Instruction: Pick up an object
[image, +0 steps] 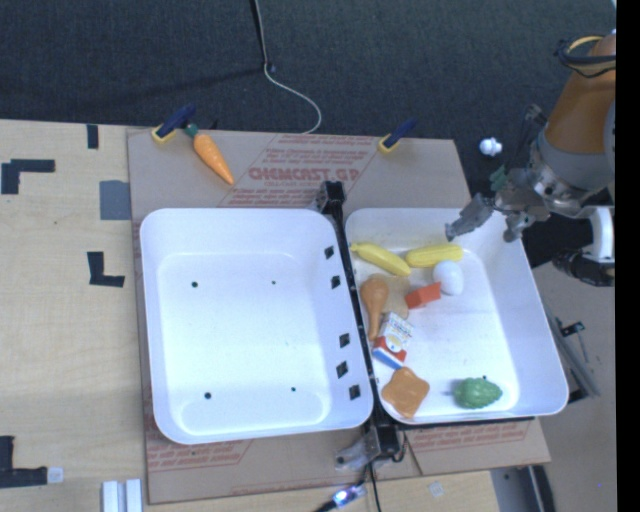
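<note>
A: Where are the things to be picked?

B: All in the right bin (535, 330). Two yellow bananas (380, 259) (434, 256) lie end to end near its far wall, and a white egg (449, 279) sits just under the right-hand one, with a small red piece (424, 296) touching the egg's near side.

A: And along the divider?

B: A tan drumstick (374, 300) lies close to the inner wall, pointing down the bin. Below it is a small white and red packet (396, 333), then an orange slice of toast (404, 392) near the front corner. A green broccoli (476, 392) rests at the front, well apart from the toast.

A: The gripper?

B: The gripper (487, 222) hangs over the bin's far right corner, above the rim, right of the bananas and not touching any item. Its fingers are spread apart, one grey finger (466, 221) slanting left toward the bananas, and nothing sits between them. The grey wrist leads up to the orange band at the right edge.

A: What else is around?

B: The left bin (160, 300) sits beside it, sharing the dark clips along the middle. Both rest on a cardboard sheet (290, 170) on the tabletop (60, 300). An orange carrot (212, 157) lies on the cardboard beyond the left bin, beside a blue and yellow clamp (173, 125); another clamp (397, 134) holds the far edge.
</note>
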